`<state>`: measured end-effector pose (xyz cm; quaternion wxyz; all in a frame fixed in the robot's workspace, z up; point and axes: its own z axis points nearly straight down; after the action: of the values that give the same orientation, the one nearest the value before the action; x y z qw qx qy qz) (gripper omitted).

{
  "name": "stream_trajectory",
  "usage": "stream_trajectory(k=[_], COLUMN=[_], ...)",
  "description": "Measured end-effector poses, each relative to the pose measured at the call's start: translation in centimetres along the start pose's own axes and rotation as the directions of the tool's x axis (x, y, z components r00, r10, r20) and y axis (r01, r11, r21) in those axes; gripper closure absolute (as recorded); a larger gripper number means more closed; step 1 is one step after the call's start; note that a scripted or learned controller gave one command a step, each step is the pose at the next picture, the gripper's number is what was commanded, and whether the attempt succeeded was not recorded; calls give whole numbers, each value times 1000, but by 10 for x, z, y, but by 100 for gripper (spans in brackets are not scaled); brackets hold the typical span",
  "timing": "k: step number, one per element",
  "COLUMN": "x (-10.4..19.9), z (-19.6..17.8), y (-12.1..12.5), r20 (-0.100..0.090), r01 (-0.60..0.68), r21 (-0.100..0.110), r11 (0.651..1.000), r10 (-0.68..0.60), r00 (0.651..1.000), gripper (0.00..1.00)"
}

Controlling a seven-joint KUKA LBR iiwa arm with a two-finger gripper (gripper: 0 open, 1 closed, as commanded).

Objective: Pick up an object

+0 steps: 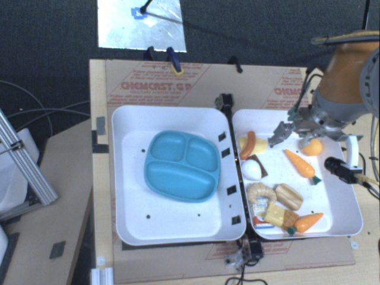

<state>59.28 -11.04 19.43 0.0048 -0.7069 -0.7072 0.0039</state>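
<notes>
Looking at left bin (133, 218): holds blue divided plate (181, 165).
Right bin (344, 209): toy food; carrot (300, 163) lies mid-bin, long axis diagonal, tip pointing upper left.
Hand (282, 134): above bin's upper part, fingers spread, holding nothing.

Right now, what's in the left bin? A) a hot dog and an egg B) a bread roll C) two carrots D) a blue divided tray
D: the blue tray lies alone in the left bin; the carrots, hot dog, egg and roll all lie in the right bin.
</notes>
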Motion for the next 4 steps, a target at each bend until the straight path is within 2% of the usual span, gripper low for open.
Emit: stream_trajectory(k=[1, 3, 4], x=[0, 6, 5], z=[-8, 105, 92], y=[3, 5, 6], r20=[1, 1, 2], r01=[2, 0, 1], r21=[-13, -13, -17], r11=[1000, 1000, 1000], r10=[-2, 0, 0], r00=[1000, 1000, 1000], gripper=[0, 0, 100])
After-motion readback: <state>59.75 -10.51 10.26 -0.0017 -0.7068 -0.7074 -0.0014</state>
